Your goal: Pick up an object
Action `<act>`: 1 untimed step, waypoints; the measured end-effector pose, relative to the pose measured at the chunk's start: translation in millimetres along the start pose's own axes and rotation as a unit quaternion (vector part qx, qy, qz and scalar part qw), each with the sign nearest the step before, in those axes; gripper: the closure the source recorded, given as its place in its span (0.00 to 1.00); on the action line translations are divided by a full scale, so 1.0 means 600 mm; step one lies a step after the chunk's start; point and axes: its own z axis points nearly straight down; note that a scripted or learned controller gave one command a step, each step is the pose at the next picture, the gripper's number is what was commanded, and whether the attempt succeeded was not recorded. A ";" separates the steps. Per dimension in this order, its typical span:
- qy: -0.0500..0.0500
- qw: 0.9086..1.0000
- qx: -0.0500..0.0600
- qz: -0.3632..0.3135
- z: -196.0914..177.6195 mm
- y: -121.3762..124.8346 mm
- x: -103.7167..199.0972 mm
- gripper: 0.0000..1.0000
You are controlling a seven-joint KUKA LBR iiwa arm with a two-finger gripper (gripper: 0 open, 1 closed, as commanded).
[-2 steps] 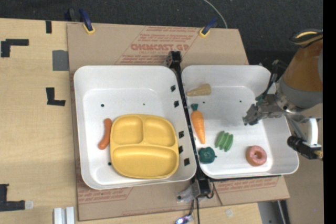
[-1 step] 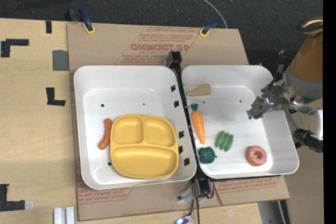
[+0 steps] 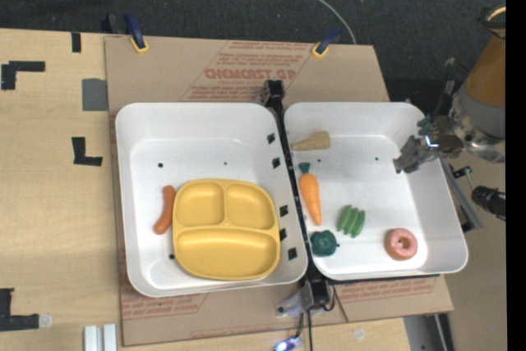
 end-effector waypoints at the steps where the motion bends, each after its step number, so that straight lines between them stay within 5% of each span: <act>1: 0.001 1.000 0.002 0.001 -0.019 0.002 0.001 1.00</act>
